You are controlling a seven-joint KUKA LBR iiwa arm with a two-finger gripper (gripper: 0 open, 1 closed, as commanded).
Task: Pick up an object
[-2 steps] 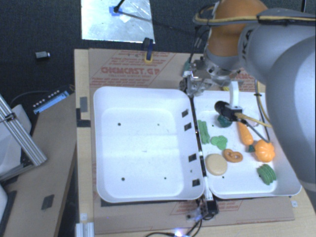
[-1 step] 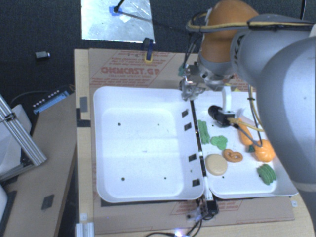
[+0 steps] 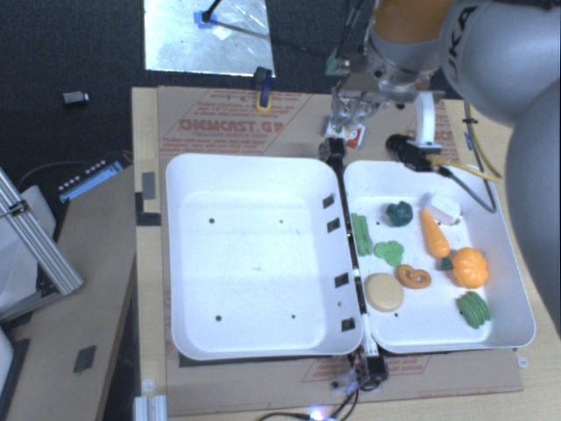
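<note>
Plastic toy food in right bin (image 3: 517,323): light, rigid, slick. Carrot (image 3: 435,234) suits a mid-body pinch. Hand (image 3: 349,130) at far rim; finger state unclear.

- Arm (image 3: 500,51): smooth rounded grey casing with dark lettering.
- Orange band (image 3: 416,11) above the wrist.
- Metallic gripper (image 3: 349,123) with thin cables around it.

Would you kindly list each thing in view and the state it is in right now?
gripper: raised behind the bins, nothing seen between its fingers
carrot: lying in the right bin
orange: resting beside the carrot's tip
pretzel: lying flat
round biscuit: lying flat
white block: resting near the carrot's top
left bin: open
</note>
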